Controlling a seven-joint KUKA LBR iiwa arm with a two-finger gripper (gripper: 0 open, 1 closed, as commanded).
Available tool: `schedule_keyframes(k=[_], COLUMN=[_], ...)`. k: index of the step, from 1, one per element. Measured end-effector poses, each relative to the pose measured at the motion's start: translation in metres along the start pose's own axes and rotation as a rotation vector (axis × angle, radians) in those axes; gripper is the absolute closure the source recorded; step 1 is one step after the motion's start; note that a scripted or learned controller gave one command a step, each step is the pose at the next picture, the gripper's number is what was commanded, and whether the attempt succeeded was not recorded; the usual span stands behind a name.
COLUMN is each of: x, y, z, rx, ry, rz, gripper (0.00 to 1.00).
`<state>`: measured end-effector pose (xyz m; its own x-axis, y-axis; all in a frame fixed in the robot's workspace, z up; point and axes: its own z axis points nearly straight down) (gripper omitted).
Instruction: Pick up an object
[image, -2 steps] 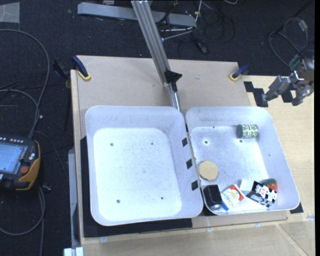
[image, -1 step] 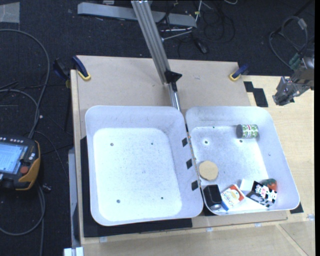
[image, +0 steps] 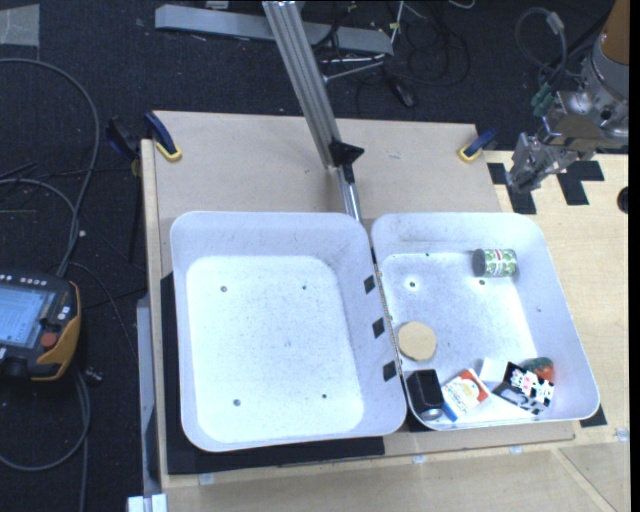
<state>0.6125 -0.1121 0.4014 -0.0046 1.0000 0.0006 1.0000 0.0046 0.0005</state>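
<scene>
Camera view, gripper: the gripper (image: 527, 170) hangs at the upper right, over the bare surface (image: 250, 160) just beyond the far right corner of the right bin (image: 560, 300). Nothing sits under or between its tips. Whether it is spread or pressed together: cannot tell, the tip is too small and dark against the tape marks.

Camera view, right bin contents: green can (image: 495, 262) lying on its side near the far wall; round tan disc (image: 417, 341) by the inner wall; black block (image: 425, 390), orange-and-white packet (image: 465, 390) and black-and-white patterned item (image: 525, 385) crowded along the near wall, the packet and the patterned item close enough that edges may touch. A small red-and-green piece (image: 541, 368) sits just behind the patterned item.

Camera view, left bin: the left bin (image: 190, 300) carries no candidate.

Key relation: the can is the nearest object to the gripper, lying down-frame and slightly left of it, inside the bin's far corner. Its long axis runs roughly left-right across the frame.

Judgement, step: approach not yet begun; no pick made.

Judgement, next move: travel in over the far rim, descend on the can, closing across its short width, i.e. fingers straddling it along the up-down direction of the frame.

Risk: the can may roll toward the wall on contact.
</scene>
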Motion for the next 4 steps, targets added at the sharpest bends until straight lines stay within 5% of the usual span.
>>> schedule_keyframes(k=[1,2,3,4], x=[0.02,0.02,-0.044,-0.043], y=[-0.013,-0.013,0.015,0.017], z=[-0.118,-0.114,0.092,0.076], rx=[-0.006,0.001,0.01,0.0], ry=[-0.001,-0.001,0.001,-0.001], rz=[0.037,0.037,0.007,0.004], gripper=[1.0,0.0,0.0,1.0])
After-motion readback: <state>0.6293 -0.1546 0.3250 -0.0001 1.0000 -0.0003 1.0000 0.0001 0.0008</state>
